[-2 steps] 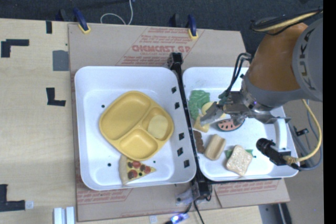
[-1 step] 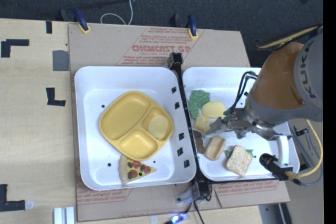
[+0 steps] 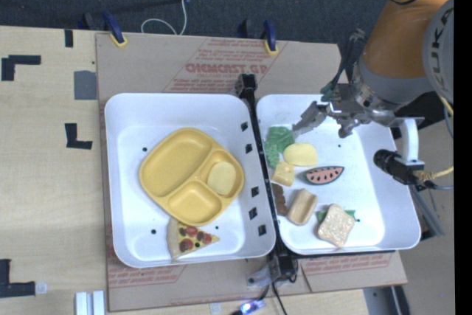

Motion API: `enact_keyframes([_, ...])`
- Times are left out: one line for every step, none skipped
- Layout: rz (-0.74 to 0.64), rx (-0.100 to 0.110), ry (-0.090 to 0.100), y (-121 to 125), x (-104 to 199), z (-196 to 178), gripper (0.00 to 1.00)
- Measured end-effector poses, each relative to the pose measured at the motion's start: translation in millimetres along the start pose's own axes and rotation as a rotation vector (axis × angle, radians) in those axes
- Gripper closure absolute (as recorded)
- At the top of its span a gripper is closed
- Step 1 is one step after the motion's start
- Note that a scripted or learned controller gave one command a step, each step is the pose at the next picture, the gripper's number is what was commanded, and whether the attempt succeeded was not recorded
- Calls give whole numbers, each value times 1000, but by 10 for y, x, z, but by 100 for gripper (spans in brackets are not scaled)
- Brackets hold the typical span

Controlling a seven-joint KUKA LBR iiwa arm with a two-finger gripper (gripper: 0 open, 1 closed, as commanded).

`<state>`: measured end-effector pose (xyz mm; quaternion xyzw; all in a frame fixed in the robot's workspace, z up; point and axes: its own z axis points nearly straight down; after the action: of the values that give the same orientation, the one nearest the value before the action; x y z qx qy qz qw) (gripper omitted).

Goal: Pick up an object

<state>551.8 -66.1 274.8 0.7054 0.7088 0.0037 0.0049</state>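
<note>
Just now the toy food sits in the right bin (image 3: 369, 158): a lemon (image 3: 301, 154) near centre, a watermelon slice (image 3: 324, 175) at its 4 o'clock, a sandwich (image 3: 336, 225) at 5 o'clock. At the lemon's 1 o'clock the gripper (image 3: 324, 123) hangs, jaws apart, clamped on nothing. At 9 o'clock, the left bin (image 3: 122, 158) holds a yellow plate (image 3: 188, 173).

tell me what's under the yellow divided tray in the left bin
A pizza slice toy pokes out from beneath the near edge of the yellow divided tray, lying on the left bin floor. Its upper part is covered by the tray, as is anything else beneath.
</note>
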Motion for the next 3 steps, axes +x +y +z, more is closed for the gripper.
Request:
enact_keyframes([5,24,3,-545,121,649,0])
enact_keyframes([16,14,-3,-716,-1019,566,0])
enact_keyframes([3,8,1,-693,-419,1788,0])
